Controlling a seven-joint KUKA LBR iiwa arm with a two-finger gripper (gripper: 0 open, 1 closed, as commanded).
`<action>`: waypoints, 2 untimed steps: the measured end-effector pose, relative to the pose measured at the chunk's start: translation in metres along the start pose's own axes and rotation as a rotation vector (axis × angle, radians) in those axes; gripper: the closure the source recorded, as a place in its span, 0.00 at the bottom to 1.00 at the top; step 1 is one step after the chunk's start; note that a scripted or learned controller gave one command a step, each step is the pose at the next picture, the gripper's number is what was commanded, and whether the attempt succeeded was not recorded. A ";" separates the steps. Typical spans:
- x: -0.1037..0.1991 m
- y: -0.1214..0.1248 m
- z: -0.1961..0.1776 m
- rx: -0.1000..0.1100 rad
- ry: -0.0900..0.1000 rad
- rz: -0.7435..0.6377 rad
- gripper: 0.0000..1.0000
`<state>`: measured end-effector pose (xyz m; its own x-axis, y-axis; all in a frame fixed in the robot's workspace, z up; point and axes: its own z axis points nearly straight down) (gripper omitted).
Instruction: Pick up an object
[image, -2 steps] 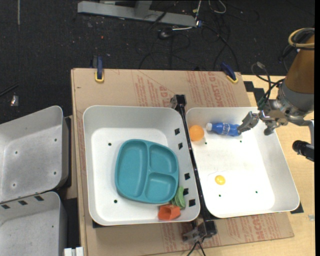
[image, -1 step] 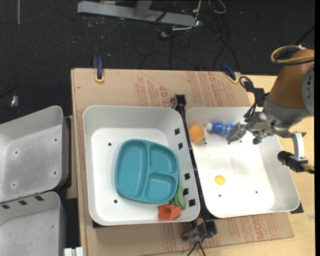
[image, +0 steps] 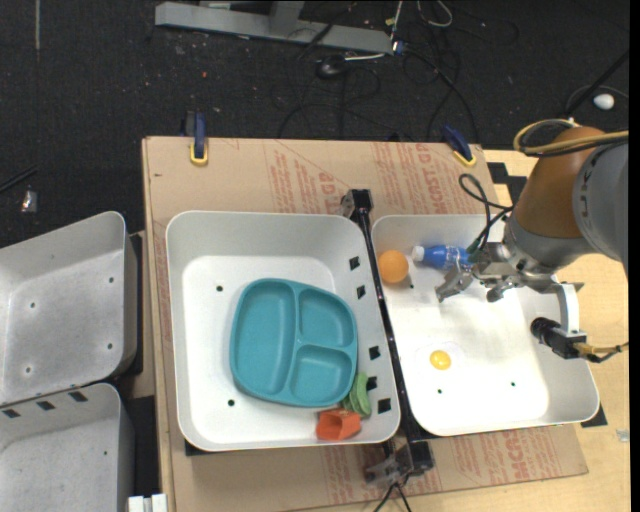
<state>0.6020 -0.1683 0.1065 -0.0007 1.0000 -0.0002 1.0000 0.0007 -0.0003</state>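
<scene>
In the right bin (image: 520, 405) an orange ball (image: 393, 266) lies at the far left, with a small blue and white bottle (image: 436, 255) lying just right of it. A small yellow piece (image: 440, 358) rests near the bin's middle. My gripper (image: 471, 288) hangs low over the bin's far part, just right of and below the bottle, fingers spread open with nothing between them. The grey arm with its orange band (image: 556, 195) comes in from the right.
The left bin (image: 200, 270) holds a teal divided plate (image: 294, 342), and an orange-red object (image: 338, 426) and a green one (image: 359, 397) at its near edge. A black clip rail (image: 375, 300) runs between the bins. Cables trail by the arm.
</scene>
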 end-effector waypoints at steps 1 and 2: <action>0.000 0.000 -0.012 -0.001 -0.001 0.001 1.00; -0.007 -0.005 -0.059 -0.005 -0.002 0.002 1.00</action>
<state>0.5974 -0.1748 0.1653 0.0015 1.0000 -0.0019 1.0000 -0.0015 0.0043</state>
